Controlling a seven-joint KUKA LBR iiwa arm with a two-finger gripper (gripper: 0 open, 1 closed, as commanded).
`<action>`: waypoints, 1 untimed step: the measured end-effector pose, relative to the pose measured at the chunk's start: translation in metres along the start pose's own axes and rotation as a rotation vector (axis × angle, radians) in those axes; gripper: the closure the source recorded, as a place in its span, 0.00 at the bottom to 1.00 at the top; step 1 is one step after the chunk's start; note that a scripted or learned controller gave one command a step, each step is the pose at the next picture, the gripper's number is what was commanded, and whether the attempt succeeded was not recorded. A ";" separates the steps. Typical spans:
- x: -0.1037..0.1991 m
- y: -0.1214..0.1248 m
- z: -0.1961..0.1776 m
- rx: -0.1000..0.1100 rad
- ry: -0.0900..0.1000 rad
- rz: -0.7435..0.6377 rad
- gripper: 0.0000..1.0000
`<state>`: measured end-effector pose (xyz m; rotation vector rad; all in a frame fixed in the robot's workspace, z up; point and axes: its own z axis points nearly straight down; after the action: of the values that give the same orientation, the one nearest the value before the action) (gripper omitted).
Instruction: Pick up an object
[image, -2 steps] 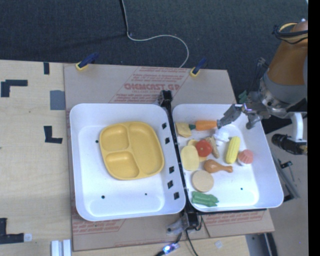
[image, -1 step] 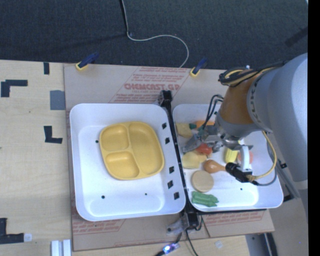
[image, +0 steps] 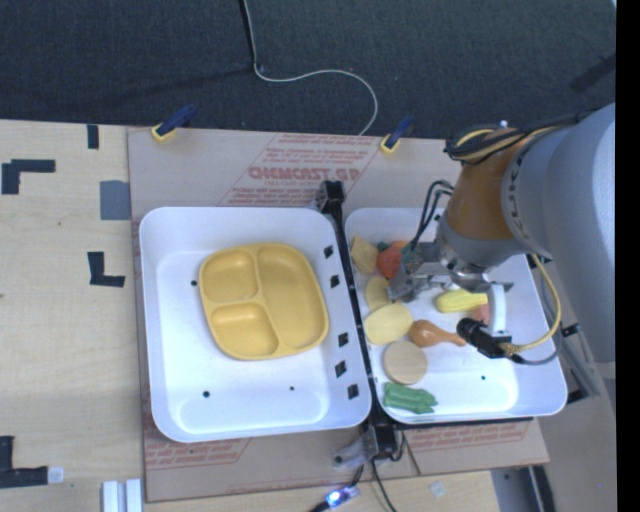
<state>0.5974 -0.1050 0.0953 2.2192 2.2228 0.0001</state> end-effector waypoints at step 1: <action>0.097 -0.002 -0.095 -0.007 0.004 -0.010 1.00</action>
<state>0.5949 -0.0078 0.1903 2.2064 2.2322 0.0116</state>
